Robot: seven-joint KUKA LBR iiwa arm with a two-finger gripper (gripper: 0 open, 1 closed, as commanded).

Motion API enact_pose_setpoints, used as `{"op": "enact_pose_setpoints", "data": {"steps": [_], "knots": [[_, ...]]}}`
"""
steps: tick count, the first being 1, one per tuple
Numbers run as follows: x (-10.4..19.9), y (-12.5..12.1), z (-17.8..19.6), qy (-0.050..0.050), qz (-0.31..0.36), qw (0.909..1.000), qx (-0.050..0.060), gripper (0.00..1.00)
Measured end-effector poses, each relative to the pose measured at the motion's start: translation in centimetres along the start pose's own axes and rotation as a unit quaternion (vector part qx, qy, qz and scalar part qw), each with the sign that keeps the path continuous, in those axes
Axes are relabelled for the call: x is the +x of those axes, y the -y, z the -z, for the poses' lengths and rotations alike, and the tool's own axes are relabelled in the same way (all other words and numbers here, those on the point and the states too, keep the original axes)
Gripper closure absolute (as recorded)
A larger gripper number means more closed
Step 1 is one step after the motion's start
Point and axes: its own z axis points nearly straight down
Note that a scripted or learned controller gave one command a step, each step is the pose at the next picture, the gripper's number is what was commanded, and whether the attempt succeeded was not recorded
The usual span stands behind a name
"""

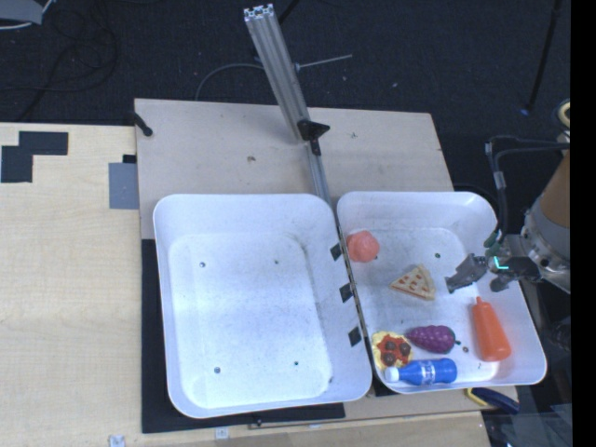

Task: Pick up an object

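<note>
Matt white plastic bins (244,220) on a pale wooden bench (65,277).

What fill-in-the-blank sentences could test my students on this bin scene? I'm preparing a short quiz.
1. All the toys lie in the ___ bin.
2. The pizza wedge lies between the pink ball and the ___ bottle.
3. The blue bottle lies just below the ___ grapes.
4. The gripper hovers right of the ___ wedge.

Missing words: right; orange; purple; pizza

Aluminium rail (284,73) slants over the bench (223,156) — loose cables (93,35) behind.
</note>
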Motion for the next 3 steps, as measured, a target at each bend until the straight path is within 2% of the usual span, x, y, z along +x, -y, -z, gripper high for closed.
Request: {"op": "enact_pose_setpoints", "data": {"steps": [1, 3], "knots": [[0.0, 0.0, 0.0, 0.0, 0.0, 1.0, 0.0, 0.0], [0.0, -0.1, -8.5, 0.0, 0.0, 1.0, 0.002, 0.0]]}}
